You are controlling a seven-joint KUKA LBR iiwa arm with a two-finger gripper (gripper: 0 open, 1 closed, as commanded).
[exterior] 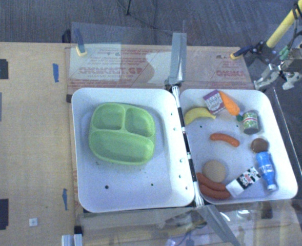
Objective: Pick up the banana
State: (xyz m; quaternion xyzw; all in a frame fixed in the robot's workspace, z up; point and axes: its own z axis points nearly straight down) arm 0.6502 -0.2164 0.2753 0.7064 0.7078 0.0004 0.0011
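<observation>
I'm seeing the banana (198,115) lying in the right bin (284,188), upper-left corner, just beside a purple packet (212,101) and a carrot (230,104). Gripper (281,76) is sitting outside that bin past its top-right corner; I can't tell its state. Green divided plate (122,133) is sitting in the left bin (89,199)

The wooden bench (27,137) bears two white bins (84,188) side by side.

Green divided plate (122,133) in left bin (84,188); carrot (229,103), can (250,121), bottle (266,170) in right.
</observation>
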